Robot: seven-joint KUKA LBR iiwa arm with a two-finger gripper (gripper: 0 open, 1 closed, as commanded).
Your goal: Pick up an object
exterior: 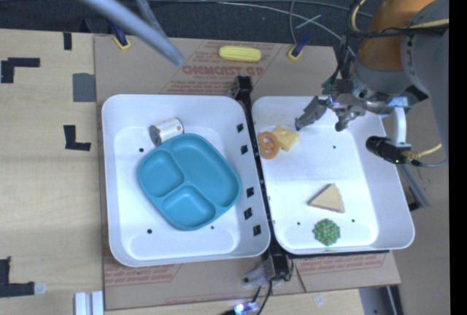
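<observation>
The tray [188,179] and can [166,130] lie in the left bin [117,160]; the wedge [327,198] lies in the right bin [379,189].

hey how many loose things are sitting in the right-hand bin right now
3, maybe more hidden under the arm. A yellow-and-orange piece lies at the right bin's upper left, a tan wedge sits lower middle, and a green ball lies just below the wedge.

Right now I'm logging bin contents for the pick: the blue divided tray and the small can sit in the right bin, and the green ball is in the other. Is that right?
Not quite. The camera view shows the blue divided tray and the small can in the left bin. The green ball is in the other bin, the right bin.
</observation>
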